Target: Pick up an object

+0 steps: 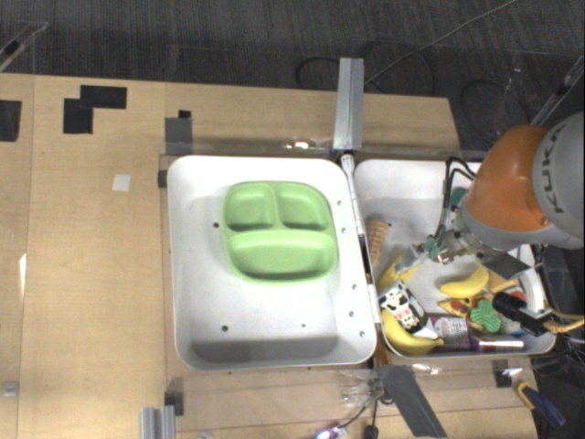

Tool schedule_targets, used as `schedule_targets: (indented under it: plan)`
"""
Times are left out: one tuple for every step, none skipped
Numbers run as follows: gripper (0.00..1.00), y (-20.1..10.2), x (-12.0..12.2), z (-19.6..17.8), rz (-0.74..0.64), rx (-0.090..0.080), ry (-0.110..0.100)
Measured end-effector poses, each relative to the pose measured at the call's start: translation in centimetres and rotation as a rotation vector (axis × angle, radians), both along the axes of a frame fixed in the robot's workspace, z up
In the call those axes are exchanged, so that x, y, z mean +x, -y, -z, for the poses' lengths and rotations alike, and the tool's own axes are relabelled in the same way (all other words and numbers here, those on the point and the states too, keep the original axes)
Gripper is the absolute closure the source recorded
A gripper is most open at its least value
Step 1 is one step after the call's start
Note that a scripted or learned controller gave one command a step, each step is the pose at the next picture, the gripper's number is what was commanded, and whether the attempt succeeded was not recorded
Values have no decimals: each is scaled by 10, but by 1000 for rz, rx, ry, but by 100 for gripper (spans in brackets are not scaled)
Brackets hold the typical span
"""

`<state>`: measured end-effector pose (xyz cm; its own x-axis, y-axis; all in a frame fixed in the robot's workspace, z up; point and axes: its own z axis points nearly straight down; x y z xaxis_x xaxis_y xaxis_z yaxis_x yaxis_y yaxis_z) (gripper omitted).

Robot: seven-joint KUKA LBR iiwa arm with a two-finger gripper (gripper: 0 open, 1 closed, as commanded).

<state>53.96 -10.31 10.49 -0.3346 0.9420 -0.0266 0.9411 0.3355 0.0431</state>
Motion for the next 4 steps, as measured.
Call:
schedule_targets:
  plan:
    - [0, 7, 35, 1, 78, 12, -11]
    - [0, -2, 46, 15, 47, 12, -33]
    - [0, -8, 20, 14, 33, 10, -31]
    - [0, 22, -32, 13, -187, 1, -31]
